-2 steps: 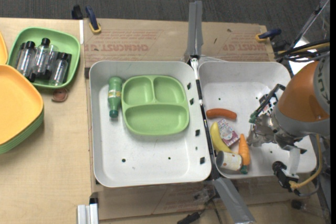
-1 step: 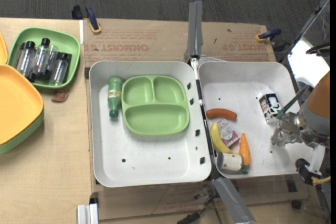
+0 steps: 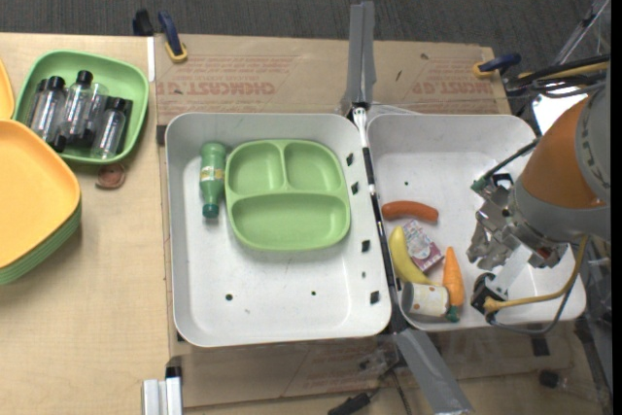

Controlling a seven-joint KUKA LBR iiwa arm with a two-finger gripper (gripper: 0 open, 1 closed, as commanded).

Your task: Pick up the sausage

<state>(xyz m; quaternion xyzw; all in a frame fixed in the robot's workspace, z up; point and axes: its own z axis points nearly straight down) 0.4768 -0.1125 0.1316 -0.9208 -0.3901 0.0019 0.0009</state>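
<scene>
Lying in the right bin (image 3: 437, 136), the sausage (image 3: 409, 210) rests on the white floor toward the bin's left wall, just above the cluster of other items; its long axis runs nearly left to right across the view, with a slight droop at the right end. The gripper (image 3: 494, 248) hangs over the right half of the same bin, below the orange band of the arm (image 3: 569, 175); the sausage therefore lies to the gripper's left and a little farther up the view, apart from it with bare bin floor between them. Whether the jaws are parted or closed cannot be told from this slant, as the mechanism is a tangle of metal and cable; nothing is seen held in it.

Below the sausage sit a small packet (image 3: 422, 245), a banana (image 3: 402, 258), a carrot (image 3: 453, 274) and a cup (image 3: 426, 300); the packet is nearest, just below the sausage but seemingly not touching it. The left bin (image 3: 272, 306) holds a green tray (image 3: 288, 193) and a green bottle (image 3: 211, 178), well away from the work.

Judging from this layout, the coming move calls for a shift leftward and slightly up the view, with the jaws set across the sausage's short width, closing along the up-down direction of the view; the packet close below leaves the lower jaw less room than the upper one.
</scene>
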